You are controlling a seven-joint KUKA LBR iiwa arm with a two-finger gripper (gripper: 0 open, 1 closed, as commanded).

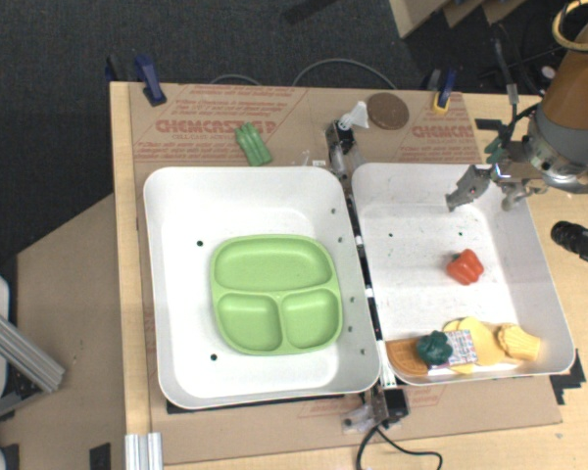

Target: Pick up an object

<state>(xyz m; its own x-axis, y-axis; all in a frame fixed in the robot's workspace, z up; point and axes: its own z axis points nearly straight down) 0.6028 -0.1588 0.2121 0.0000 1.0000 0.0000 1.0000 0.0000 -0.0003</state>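
A dark carpeted floor [69, 27] surrounds the bench [304, 116], whose top is covered with brown cardboard printed in red lettering. Pale wooden pieces show at the far right of the room, and a metal rail [15, 346] lies at the near left.

Two shallow white bins sit side by side on the bench. The left bin [176, 204] holds a green divided plate [274, 294] with three compartments, lying flat near its middle. The right bin [412, 213] has a speckled floor.

The grey arm [568, 116] reaches in from the right, over the far right corner of the right bin. Its gripper [488, 186] hangs above the far part of that bin with its fingers spread apart and nothing between them.

Along the near edge of the right bin lies a cluster: a tan flat piece [400, 358], a yellow object [490, 343], a dark green toy [433, 348] and a small patterned item [462, 351], all touching or overlapping. A red-orange object [465, 267] lies alone mid-bin, well apart from the gripper.

On the cardboard at the far side rest a green item [253, 145], a brown disc [387, 112], and blue clamps [149, 78].
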